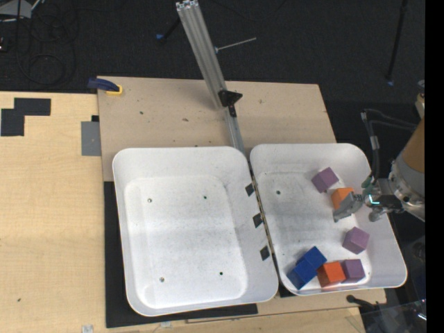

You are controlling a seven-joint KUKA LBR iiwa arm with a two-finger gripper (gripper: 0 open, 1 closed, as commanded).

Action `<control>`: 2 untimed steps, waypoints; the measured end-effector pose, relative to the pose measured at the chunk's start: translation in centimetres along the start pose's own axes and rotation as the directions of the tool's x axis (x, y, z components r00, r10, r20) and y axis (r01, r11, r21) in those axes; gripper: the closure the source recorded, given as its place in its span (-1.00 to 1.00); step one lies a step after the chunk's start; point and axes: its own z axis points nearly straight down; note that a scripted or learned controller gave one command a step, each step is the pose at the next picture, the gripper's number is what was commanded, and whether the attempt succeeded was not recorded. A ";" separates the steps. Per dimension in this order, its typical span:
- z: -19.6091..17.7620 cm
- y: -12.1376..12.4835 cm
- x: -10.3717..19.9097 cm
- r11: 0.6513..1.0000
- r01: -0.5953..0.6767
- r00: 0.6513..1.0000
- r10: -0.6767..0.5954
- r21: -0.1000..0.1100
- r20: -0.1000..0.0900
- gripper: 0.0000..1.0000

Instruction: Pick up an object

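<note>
The gripper [359, 207] hangs over the right bin [291, 186], fingers spread apart and holding nothing, just beside an orange block [340, 197]. Purple cubes [324, 180], a blue block [306, 266] and another orange cube [331, 273] lie nearby.

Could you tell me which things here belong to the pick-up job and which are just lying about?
For the job: claw; orange block beside it; purple blocks; blue block; second orange block; right bin.
Lying about: left bin; blue-and-yellow clamp.
</note>
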 end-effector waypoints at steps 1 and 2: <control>-0.2 0.1 -0.1 1.000 -0.003 1.000 0.003 -0.005 0.001 -1.00; 5.2 -0.2 1.1 1.000 -0.004 1.000 0.004 0.002 -0.001 -1.00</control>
